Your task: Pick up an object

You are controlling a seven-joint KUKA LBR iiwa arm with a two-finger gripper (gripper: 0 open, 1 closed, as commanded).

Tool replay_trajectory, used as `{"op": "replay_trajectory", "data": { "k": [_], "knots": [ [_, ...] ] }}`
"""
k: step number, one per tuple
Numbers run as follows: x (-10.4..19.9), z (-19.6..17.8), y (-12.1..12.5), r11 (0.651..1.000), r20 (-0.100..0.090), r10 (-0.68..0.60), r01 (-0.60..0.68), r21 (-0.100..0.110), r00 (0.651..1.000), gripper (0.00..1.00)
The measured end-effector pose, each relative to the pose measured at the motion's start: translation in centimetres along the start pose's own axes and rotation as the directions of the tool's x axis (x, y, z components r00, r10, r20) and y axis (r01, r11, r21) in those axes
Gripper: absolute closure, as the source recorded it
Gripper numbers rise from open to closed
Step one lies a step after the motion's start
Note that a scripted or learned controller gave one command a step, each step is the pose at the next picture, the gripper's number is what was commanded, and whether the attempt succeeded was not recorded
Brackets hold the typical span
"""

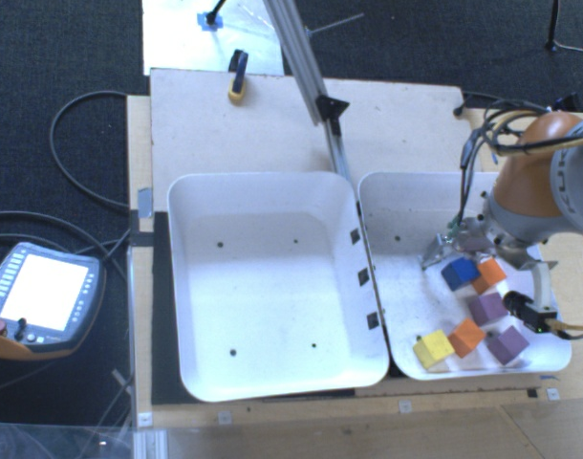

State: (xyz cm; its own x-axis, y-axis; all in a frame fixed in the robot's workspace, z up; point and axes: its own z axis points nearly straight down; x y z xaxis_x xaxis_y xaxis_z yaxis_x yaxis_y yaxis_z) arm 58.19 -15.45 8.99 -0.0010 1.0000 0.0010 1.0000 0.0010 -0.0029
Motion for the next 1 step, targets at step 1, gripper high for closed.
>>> {"op": "replay_trajectory", "data": {
  "k": [1],
  "knots": [
    [1.86, -0.01, -3.89, 1.0, 0.0, 0.0, 0.0, -0.001, 1.0, 0.0]
  ]
}}
